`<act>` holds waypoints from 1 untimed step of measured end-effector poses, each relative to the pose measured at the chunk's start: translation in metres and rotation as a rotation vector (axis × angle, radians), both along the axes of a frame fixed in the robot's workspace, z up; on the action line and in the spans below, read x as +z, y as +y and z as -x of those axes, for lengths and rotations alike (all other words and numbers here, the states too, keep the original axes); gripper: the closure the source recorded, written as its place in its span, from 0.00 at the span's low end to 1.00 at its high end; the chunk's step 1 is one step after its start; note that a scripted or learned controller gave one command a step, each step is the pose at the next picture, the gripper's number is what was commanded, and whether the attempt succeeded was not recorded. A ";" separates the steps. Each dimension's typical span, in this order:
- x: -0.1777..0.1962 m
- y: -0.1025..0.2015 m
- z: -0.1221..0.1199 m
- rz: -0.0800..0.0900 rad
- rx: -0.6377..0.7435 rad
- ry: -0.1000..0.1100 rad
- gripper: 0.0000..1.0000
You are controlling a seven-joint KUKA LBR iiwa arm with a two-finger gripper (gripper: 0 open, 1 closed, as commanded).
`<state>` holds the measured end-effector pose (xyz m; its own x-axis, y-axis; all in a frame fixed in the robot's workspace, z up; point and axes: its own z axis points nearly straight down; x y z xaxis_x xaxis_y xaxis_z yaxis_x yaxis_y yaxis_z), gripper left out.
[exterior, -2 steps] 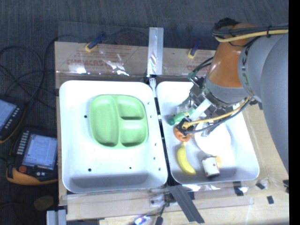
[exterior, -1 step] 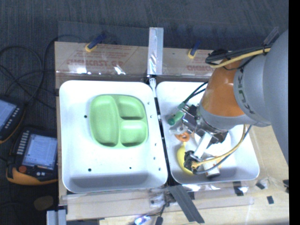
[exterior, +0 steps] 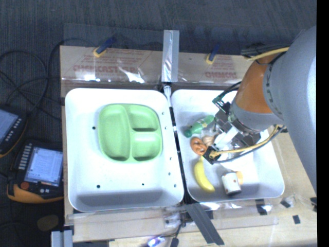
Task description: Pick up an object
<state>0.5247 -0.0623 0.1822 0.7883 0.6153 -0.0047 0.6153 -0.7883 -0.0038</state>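
Camera view: gripper low in the right bin, over small items.
Left bin (exterior: 77, 138) holds a green divided plate (exterior: 129, 131); in the right bin (exterior: 267, 174), orange toy (exterior: 198, 145), banana (exterior: 202, 176) and cylinder (exterior: 231, 182) lie near the gripper (exterior: 216, 143), finger state unreadable. Centring squarely over one item before closing would help.

Both white bins (exterior: 82, 189) looking like glossy smooth plastic; green divided tray (exterior: 129, 131) matt plastic; banana (exterior: 202, 175) smooth-skinned; floor (exterior: 154, 6) showing rough dark carpet.
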 end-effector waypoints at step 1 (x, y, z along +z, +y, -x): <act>0.029 -0.013 -0.008 0.003 -0.230 0.000 0.00</act>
<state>0.5329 -0.0755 0.2116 0.9077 0.4195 -0.0064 0.4195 -0.9077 -0.0015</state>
